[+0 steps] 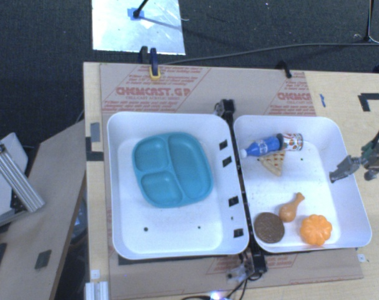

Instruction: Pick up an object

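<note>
The gripper (340, 172) is at the right edge of the right bin (348, 195). I cannot tell its state. In that bin lie a blue bottle (263, 147), a waffle piece (273, 163), a chicken leg (291, 207), a brown cookie (269, 227) and an orange pumpkin (316, 229). A blue plate (172, 169) sits in the left bin (123, 186).

My gripper (340, 171) sits at the right bin's (348, 186) right rim, with bare white floor between it and the objects further in. Along the far side, the blue bottle (263, 147), small can (293, 142) and waffle wedge (273, 163) crowd together; near the front, the drumstick (291, 207), brown cookie (269, 227) and orange pumpkin (316, 229) cluster closely. The left bin (123, 186) has a blue divided plate (173, 169) at its middle, open floor around it.
</note>
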Controlling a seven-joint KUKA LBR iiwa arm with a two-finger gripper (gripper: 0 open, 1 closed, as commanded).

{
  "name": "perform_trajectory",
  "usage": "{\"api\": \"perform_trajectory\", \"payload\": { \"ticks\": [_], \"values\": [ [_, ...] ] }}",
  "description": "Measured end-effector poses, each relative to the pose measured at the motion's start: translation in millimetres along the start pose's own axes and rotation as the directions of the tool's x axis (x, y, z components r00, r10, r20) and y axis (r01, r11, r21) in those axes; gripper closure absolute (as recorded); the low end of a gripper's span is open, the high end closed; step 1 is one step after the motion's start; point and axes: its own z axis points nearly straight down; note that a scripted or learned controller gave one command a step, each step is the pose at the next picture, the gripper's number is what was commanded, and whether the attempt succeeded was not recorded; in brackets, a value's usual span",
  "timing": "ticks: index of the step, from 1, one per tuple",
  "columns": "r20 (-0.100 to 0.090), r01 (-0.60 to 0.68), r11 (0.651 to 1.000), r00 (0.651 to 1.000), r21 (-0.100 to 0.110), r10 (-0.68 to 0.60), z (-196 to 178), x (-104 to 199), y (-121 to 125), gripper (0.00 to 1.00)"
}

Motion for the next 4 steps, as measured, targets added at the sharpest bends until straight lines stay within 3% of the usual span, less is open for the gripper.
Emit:
{"api": "perform_trajectory", "payload": {
  "ticks": [1, 4],
  "values": [
    [0.003, 0.004, 1.0, 1.0, -0.011, -0.004, -6, 1, 2, 0.0],
    [0.001, 0.002, 1.0, 1.0, -0.007, -0.002, 170, 4, 0, 0.0]
  ]
}}
